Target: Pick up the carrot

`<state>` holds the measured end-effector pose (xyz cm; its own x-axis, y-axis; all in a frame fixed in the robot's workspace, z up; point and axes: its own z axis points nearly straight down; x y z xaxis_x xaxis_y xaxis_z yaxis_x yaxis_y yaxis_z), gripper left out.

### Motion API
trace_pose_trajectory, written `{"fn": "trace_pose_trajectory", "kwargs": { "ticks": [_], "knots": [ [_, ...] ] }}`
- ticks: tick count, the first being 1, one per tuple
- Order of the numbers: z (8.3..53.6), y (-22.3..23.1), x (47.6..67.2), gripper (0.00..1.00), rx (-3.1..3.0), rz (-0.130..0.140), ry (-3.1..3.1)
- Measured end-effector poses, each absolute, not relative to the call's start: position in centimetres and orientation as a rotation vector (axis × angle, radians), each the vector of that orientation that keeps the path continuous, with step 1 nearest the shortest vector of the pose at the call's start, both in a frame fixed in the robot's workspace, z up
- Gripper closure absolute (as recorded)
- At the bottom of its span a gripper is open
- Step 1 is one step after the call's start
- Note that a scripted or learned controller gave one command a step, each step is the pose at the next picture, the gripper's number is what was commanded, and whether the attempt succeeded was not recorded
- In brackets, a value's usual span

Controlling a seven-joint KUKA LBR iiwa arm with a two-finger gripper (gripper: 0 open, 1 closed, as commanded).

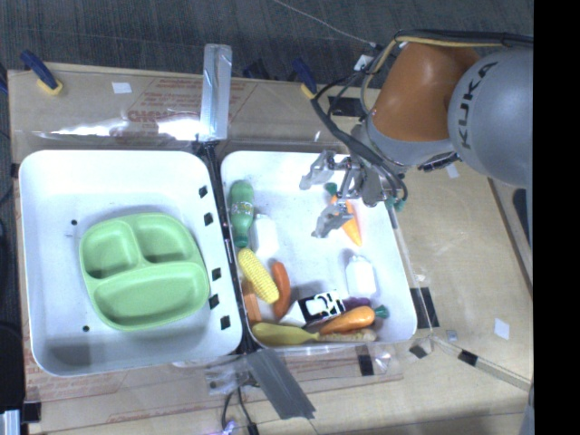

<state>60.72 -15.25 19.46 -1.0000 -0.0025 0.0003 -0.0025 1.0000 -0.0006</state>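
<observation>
The left bin [36,243] sits toward the table's left edge and carries a green divided plate [142,268], lying flat near the bin's middle. A metal bracket [217,89] stands upright at the table's far edge, above the seam where the two bins meet.

The right bin [290,175] holds a crowd of toy foods. Along its left wall lie a green vegetable [241,202], a corn cob [258,275] and, just beside the cob, an orange-red sausage-shaped piece [282,288]. A small white piece [266,235] rests near the green vegetable. Along the bin's near wall a yellow banana [283,334] lies flat, touching a black-and-white item [319,305] and an orange pepper-like piece [349,318]. A white bottle [361,275] stands near the right wall.

The carrot [352,225] is in the right bin's far right part, tip pointing toward the near edge, its upper end up between the fingers [328,223]. The gripper [343,196] hangs over that spot, and the fingers appear closed around the carrot's top, though the metal parts crowd the view and the contact is hard to make out. The grey arm [489,107] with its orange band [417,93] reaches in over the table's far right corner.
</observation>
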Motion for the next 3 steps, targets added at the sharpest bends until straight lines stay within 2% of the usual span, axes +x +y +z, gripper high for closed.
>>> {"fn": "trace_pose_trajectory", "kwargs": {
  "ticks": [1, 2, 3],
  "knots": [
    [19.3, -21.2, 61.9, 0.0, 0.09, 0.003, -3.143],
    [8.9, -20.0, 63.8, 0.0, -0.199, -0.002, -3.131],
    [10.4, -19.9, 64.1, 1.0, -0.189, 0.001, -3.14]
  ]
}}
